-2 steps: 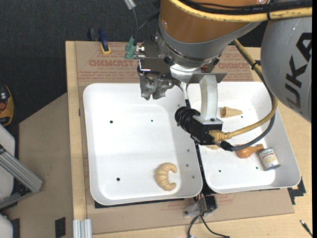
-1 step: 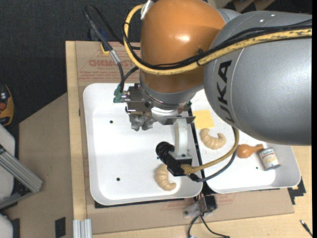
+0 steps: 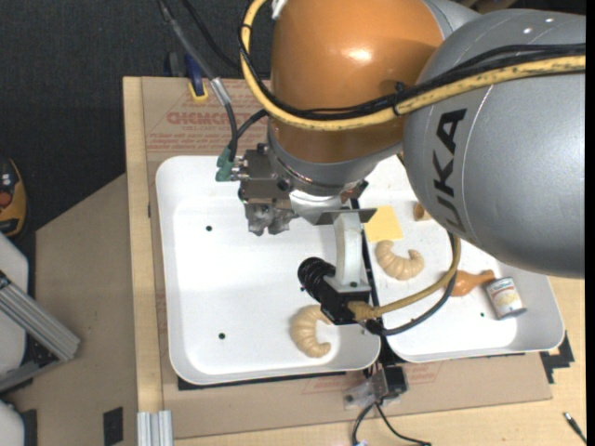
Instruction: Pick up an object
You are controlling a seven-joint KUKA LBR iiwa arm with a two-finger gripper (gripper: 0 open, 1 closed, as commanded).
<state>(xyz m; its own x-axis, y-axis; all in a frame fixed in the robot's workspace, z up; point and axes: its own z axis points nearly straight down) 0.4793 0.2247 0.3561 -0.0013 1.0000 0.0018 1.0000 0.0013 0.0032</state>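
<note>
Camera view: the arm [image 3: 493, 147] comes in from the right and covers much of the back of both bins. The pincer [image 3: 270, 214] hangs over the back half of the left bin [image 3: 191, 277], just under the orange band. I can't tell from this angle whether it is open or closed. No object is visible in it, so I'd count nothing as picked yet.

Candidates:
- croissant [image 3: 311, 331] – left bin, front right corner, close to the rim
- second croissant [image 3: 400, 263] – right bin [image 3: 521, 337], near the wall shared with the left bin
- yellow square [image 3: 383, 223] – right bin, just behind the second croissant
- orange piece [image 3: 469, 282] and small jar [image 3: 505, 297] – right bin, further right, near each other

Likely target is the croissant in the left bin, since it shares a bin with the pincer and has bare floor on its left. What matters for the move: it lies toward the front of the table [image 3: 139, 156] from the pincer and a bit to the view's right, well apart from it.

It's a curved piece, and its long run goes roughly front to back with the tips bending right. I'd close across the thick middle, side to side – not along the arc.

Risk: it sits close to the rim and corner, so there's little room on the right side.
</note>
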